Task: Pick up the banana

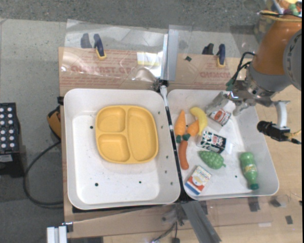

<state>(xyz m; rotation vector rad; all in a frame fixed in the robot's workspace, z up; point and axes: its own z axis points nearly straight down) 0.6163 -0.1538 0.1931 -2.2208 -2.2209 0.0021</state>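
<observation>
Arm point(276, 44) over right bin point(266, 186), banana point(199, 117) not yet picked.
Banana lies at bin's upper left, touching carrot point(180, 123), near gripper point(228, 101); fingers' state: can't tell. Prob. light, stiff, smooth toy; grip across mid-body, narrow way.

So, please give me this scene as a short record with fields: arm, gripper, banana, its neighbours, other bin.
arm: reaches in from the right, above the right bin
gripper: over the bin's top part, right of the banana, apart from it
banana: lies in the right bin, not held
neighbours: carrot on its left, can on its right
left bin: holds a yellow tray
</observation>
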